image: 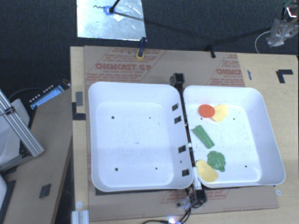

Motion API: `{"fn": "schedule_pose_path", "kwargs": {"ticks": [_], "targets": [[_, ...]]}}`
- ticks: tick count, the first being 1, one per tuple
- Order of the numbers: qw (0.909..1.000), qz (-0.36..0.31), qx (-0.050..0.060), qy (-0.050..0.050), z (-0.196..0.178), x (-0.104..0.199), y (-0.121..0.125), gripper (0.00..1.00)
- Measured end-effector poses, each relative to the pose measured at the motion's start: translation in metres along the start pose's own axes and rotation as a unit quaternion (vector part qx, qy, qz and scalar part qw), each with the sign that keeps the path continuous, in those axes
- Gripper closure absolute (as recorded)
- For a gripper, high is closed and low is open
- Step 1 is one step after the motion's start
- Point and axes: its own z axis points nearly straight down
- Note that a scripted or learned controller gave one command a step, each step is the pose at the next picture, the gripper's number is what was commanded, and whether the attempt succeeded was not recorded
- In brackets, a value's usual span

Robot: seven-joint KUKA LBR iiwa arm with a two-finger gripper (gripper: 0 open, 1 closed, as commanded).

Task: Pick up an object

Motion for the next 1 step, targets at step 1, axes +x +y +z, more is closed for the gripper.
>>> {"fn": "schedule_pose_path", "kwargs": {"ticks": [1], "targets": [[1.0000,0.000,-0.001,0.000,-0.0321,0.0002,-0.0008,1.00]]}}
